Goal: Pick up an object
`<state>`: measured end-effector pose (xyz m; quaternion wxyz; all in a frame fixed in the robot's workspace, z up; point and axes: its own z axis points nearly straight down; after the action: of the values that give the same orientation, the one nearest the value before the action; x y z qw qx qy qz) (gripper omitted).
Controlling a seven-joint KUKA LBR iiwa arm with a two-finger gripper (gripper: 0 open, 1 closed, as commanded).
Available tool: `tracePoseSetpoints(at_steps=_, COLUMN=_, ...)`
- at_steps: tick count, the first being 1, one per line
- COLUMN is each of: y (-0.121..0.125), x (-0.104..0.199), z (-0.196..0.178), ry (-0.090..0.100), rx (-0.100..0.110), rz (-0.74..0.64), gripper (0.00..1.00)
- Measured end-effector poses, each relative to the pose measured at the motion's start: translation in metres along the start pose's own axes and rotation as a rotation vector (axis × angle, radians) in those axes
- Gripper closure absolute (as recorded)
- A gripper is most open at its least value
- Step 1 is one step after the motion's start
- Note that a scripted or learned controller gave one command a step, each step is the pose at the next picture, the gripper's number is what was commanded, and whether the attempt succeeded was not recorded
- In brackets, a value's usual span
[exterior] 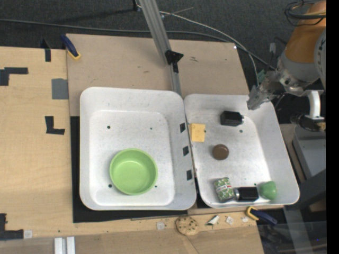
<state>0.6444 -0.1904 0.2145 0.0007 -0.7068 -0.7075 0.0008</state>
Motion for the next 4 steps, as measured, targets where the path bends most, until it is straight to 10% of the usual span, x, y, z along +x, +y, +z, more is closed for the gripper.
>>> tracePoseSetpoints(at_steps=4, y=-0.005, x=0.006, z=0.126, ry=-0.001, rx=0.001, rz=-0.001, gripper=0.00)
